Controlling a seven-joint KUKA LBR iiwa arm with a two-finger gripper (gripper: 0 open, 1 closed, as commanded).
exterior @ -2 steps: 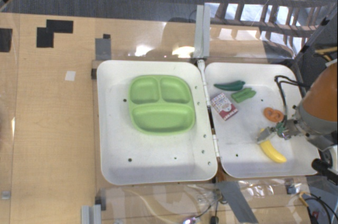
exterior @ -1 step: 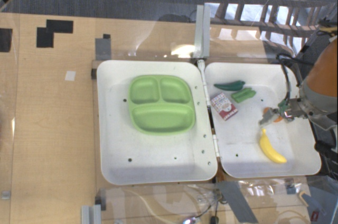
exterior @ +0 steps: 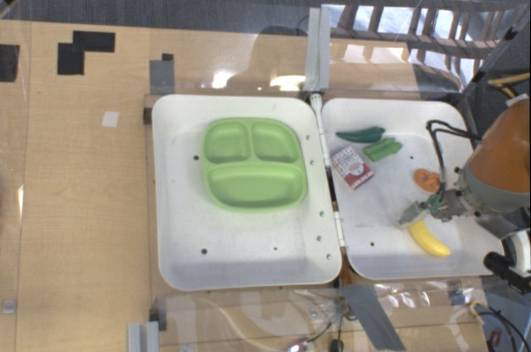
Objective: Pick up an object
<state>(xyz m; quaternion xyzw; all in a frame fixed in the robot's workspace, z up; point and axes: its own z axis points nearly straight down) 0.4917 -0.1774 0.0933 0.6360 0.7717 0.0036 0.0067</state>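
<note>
Now seen low in the right bin (exterior: 390,259), toward its near right part: the gripper (exterior: 433,207), at the end of the grey arm with the orange band. Cannot tell whether open or closed, because too small and dark against the white floor; nothing visibly held. Just near of the claw, almost touching, the yellow banana (exterior: 429,238), lying flat, long axis running from far-left to near-right. Probably the closest candidate for the pick. Just to the far side of the claw, a small orange object (exterior: 428,178). Further left in the same bin, well apart: a red and white carton (exterior: 352,166), a dark green pepper (exterior: 362,134) and a light green vegetable (exterior: 382,149). In the left bin (exterior: 178,259), a green divided plate (exterior: 253,163). Judged: needs a short shift toward the near side, closing across the banana's narrow width.
</note>
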